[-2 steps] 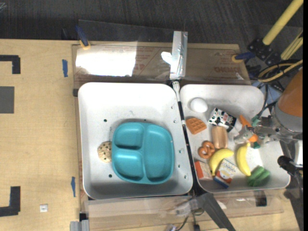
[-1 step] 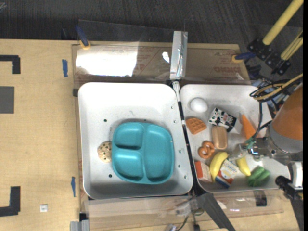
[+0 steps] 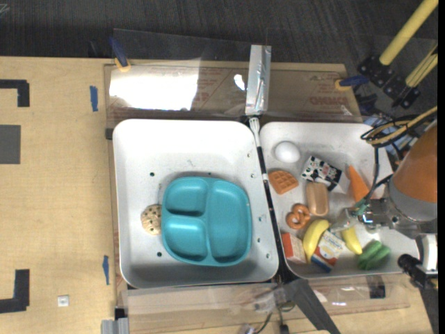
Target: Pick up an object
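Toy food (image 3: 316, 202) fills the right bin (image 3: 334, 134) under the arm (image 3: 417, 179).

I'm watching through one fixed camera above the bench (image 3: 49, 186), looking down at a slant; both white bins, left bin (image 3: 132, 145) and right bin (image 3: 334, 132), sit mid-frame at moderate range; the arm (image 3: 417, 179) enters along the bench's right edge.
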Action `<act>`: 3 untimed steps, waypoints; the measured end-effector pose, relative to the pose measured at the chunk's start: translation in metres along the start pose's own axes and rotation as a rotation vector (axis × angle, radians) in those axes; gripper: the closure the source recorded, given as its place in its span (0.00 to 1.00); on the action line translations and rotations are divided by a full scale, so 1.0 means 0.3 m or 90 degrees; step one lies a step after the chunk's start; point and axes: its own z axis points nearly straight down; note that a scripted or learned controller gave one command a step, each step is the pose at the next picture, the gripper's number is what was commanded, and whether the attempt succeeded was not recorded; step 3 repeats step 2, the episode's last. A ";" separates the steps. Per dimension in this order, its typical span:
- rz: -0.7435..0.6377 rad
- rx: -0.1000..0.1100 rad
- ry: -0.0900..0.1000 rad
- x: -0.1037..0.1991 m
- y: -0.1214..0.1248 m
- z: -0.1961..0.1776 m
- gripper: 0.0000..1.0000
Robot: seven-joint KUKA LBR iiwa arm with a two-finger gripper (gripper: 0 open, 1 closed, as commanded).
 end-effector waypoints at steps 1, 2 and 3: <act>0.000 -0.003 -0.001 -0.001 0.006 -0.037 1.00; 0.035 0.000 0.001 0.290 -0.007 -0.593 1.00; 0.035 0.000 0.001 0.290 -0.007 -0.593 1.00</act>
